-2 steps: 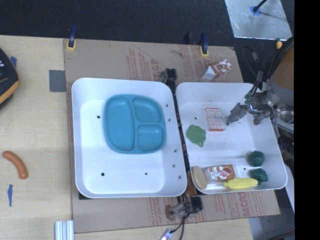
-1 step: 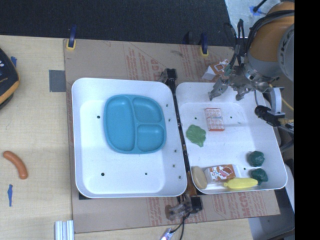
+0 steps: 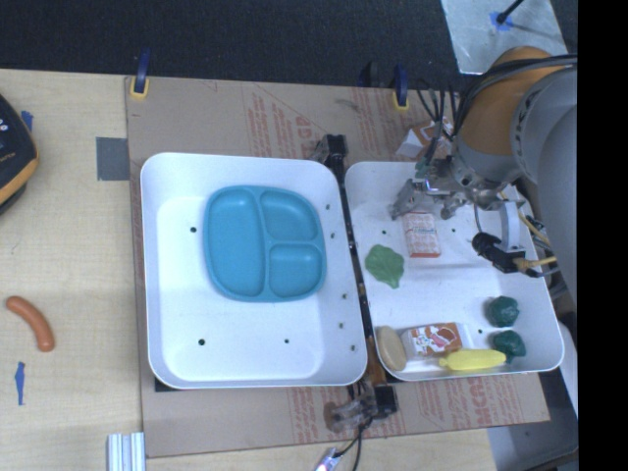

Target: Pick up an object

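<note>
Gripper (image 3: pixel 429 196) is low over the far end of the right bin (image 3: pixel 461 281); can't tell how it's set, too dark and cluttered there. Closest target is the small packet (image 3: pixel 422 235), lying flat just near of it, apparently untouched. Likely light, thin, slick wrapper, so pinch across its narrow sides. Green leaf (image 3: pixel 385 265) just left: soft, floppy. Near edge has a banana (image 3: pixel 474 361), a box (image 3: pixel 433 340) and two green lumps (image 3: pixel 504 311). Blue plate (image 3: pixel 264 242) sits in the left bin (image 3: pixel 177 292).

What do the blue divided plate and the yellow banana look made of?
Blue divided plate: probably moulded plastic, matte, uniform colour with rounded compartment ridges. Yellow banana: likely a plastic toy, smooth and evenly yellow; too small to be sure.
</note>
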`<state>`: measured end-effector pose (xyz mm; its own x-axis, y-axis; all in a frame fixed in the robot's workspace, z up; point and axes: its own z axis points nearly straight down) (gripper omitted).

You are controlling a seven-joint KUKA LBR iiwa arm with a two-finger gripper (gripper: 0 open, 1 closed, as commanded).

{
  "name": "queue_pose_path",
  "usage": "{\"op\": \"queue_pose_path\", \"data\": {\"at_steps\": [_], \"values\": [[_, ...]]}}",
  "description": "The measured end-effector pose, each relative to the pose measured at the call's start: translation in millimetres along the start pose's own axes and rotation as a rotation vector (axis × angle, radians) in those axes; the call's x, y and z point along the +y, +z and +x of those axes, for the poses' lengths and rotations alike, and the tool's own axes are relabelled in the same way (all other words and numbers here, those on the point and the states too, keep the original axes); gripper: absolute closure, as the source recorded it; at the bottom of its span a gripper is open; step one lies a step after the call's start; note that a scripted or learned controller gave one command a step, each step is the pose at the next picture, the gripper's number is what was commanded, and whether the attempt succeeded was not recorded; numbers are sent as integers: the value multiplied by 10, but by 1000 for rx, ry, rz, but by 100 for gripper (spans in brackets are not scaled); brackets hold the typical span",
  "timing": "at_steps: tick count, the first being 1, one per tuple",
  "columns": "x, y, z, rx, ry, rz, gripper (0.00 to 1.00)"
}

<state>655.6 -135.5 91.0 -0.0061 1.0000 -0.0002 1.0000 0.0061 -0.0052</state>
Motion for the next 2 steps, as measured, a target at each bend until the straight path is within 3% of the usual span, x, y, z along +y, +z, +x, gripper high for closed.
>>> {"op": "queue_pose_path", "data": {"at_steps": [1, 2], "values": [[7, -115, -6, -1, -3, 0, 100], [-556, -1014, 553, 1, 1, -3, 100]]}}
